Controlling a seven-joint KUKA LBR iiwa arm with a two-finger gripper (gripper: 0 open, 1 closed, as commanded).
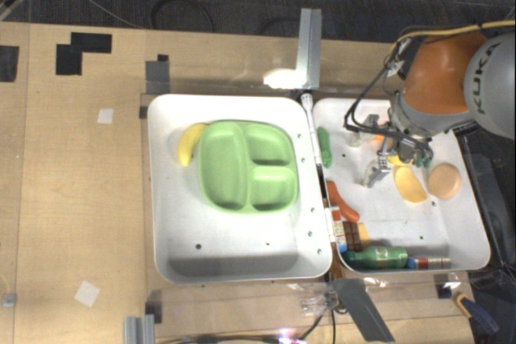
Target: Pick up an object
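My gripper (390,163) hangs low over the middle of the right bin (472,238), under the arm's orange band (435,76). Just to its right lie a yellow rounded fruit (410,184) and a tan egg-shaped object (444,180); the yellow fruit touches or sits just beside the gripper. A small orange piece (379,141) peeks out at the gripper's upper left. Along the bin's left wall lie a green vegetable (323,147) and an orange-red sausage-like object (342,205). A green bottle (377,257) lies along the front wall.
The left bin (173,246) holds a green divided plate (246,165) with a yellow banana (189,144) at its left edge. A metal post (310,52) stands behind the bins' shared wall. Small items (427,262) lie beside the bottle.
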